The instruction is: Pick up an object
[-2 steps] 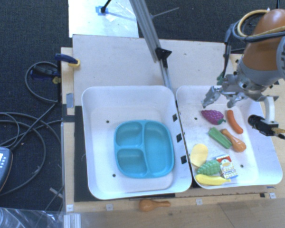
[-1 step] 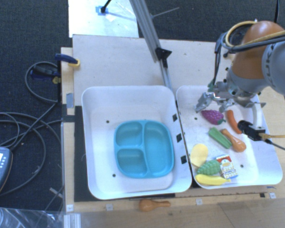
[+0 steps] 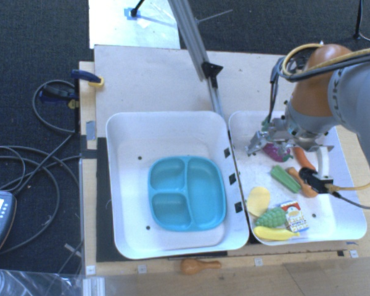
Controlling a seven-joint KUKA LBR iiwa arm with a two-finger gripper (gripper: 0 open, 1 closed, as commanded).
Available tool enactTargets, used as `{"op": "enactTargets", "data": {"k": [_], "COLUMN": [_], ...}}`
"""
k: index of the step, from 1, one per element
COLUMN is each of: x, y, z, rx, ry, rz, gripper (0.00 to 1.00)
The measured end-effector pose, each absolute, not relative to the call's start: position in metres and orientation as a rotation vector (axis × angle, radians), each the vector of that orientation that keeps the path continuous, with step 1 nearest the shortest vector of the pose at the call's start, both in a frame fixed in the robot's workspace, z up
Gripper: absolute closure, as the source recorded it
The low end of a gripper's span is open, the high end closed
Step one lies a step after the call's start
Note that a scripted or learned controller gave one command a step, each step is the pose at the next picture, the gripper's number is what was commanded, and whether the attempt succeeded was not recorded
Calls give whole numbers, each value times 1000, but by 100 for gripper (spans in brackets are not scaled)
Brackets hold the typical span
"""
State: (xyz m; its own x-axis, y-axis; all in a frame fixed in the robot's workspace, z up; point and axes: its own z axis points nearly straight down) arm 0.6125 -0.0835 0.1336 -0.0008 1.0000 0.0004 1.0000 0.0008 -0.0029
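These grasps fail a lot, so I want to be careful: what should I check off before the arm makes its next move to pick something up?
1. Gripper over the right bin that holds the objects: ok, it is low at the bin's far end.
2. A target under it: cannot tell; a purple object lies right beside it, partly hidden.
3. Object held between the fingers: cannot tell; the wrist blocks the view.
4. Neighbours clear of the target: not ok; the carrot and green piece lie close by.
5. Left bin out of the way: ok, it holds just the blue tray.
6. Cable clear of objects: not ok, it trails over the right bin.
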Motion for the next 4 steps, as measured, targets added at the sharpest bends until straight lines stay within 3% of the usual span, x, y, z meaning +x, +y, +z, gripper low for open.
{"op": "enactTargets", "data": {"k": [1,3,4], "x": [614,616,607], "y": [-84,-79,-24], "z": [147,266,270], "rx": [-2222,-2219,-2209], "ry": [-2224,-2233,-2233], "rz": [-5,-8,-4], "gripper": [100,100,100]}}
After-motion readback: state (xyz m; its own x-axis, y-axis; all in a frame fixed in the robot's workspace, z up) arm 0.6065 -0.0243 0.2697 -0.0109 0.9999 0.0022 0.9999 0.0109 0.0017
